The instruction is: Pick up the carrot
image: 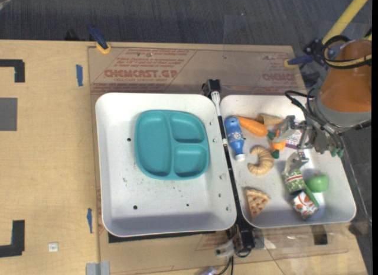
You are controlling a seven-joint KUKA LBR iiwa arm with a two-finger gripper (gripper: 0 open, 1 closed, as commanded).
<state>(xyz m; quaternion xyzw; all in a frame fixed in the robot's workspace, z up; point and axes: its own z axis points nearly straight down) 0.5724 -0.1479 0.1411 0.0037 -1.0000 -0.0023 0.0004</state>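
The carrot (254, 127) is orange with a green tip. It lies tilted in the upper left part of the right bin (345, 209), just right of a blue bottle (235, 138). My gripper (291, 143) hangs over the middle of that bin, to the right of the carrot and apart from it. The gripper is open, with one finger toward the bin's back and the other toward its front. A small orange and purple item (279, 145) lies below the gap. The carrot is not between the fingers.
The right bin also holds a croissant (261, 159), a pizza slice (256, 201), a green can (293, 180), a green fruit (318, 183), a red and white can (305, 204) and a beige piece (270, 119). A teal divided plate (172, 144) sits in the left bin (115, 197).
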